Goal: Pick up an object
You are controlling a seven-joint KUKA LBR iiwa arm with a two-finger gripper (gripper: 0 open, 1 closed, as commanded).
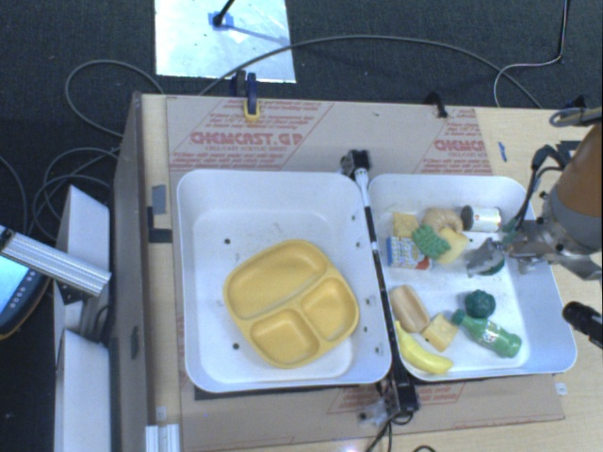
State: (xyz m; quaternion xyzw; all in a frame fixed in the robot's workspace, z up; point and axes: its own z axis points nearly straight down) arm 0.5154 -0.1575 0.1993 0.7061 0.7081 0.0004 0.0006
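The right white bin holds a jumble of toy foods. A banana, a tan bread roll and a yellow block lie near its front left. Toward the front right are a green bottle and a dark green broccoli. At the back sit a white can, a green piece and a blue-and-white carton. My gripper hangs over the middle of this bin, right of the green piece and above the broccoli, with nothing visibly held.
The left white bin holds a yellow divided plate. A black divider runs between the bins. My arm crosses the right bin's right rim. Cables trail across the floor behind the bench.
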